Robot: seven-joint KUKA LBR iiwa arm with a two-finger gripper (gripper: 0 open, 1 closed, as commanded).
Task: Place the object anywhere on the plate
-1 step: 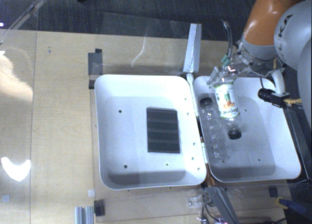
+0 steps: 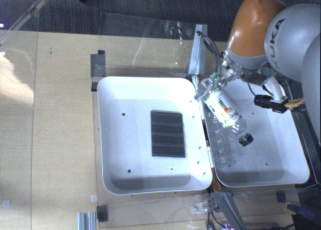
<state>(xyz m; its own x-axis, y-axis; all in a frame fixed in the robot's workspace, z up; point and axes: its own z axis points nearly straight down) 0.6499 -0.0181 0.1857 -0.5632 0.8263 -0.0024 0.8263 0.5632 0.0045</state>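
— Nearest item?
— Left bin, holding a dark ribbed plate at its centre.
— Bottle?
— Clear plastic bottle, lying tilted in the right bin near the dividing wall, black cap toward the near right.
— Gripper?
— My gripper sits at the bottle's far end; jaw state: cannot tell.

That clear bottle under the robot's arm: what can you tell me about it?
The bottle looks like clear plastic, with a white label carrying green and orange marks and a dark cap. It is tilted on a diagonal in the right bin, cap end toward that bin's middle and base end up by the hand, near the divide between the bins. Whether the hand grips it cannot be told. A dark ridged plate sits in the left bin.
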